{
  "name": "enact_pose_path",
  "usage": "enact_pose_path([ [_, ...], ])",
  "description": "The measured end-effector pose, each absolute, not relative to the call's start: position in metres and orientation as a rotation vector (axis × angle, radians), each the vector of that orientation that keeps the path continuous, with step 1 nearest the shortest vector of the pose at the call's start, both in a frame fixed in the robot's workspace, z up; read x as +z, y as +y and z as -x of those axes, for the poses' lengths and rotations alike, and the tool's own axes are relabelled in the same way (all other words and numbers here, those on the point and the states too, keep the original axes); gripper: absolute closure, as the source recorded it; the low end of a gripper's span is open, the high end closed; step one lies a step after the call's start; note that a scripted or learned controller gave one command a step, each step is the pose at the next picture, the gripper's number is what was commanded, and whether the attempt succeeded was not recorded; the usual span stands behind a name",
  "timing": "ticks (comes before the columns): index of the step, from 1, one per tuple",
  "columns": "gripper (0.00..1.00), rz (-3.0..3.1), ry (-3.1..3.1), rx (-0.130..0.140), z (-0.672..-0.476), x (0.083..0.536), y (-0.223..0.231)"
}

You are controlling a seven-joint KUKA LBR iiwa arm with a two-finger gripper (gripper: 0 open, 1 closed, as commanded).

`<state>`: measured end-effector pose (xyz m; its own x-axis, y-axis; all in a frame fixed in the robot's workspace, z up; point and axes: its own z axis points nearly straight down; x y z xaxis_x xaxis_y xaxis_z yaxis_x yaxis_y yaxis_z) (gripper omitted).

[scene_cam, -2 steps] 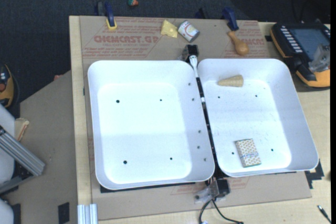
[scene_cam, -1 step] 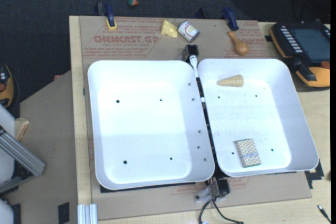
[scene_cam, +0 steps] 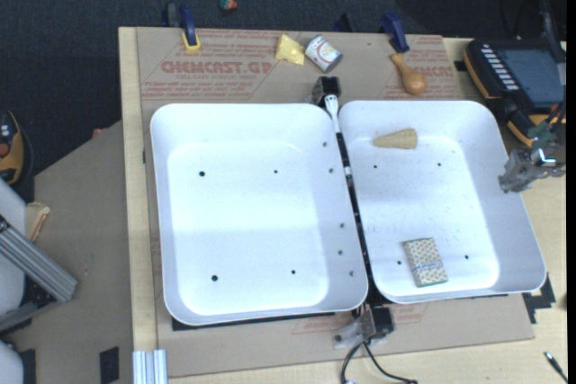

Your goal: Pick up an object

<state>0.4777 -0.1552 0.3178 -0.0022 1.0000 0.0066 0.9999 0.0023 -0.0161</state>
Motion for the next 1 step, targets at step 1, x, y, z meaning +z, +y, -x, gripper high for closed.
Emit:
enact_pose_path([
  [1, 1.00, 2.230, -2.240, -0.020, -0.4803, 0.5002, -0.1285],
])
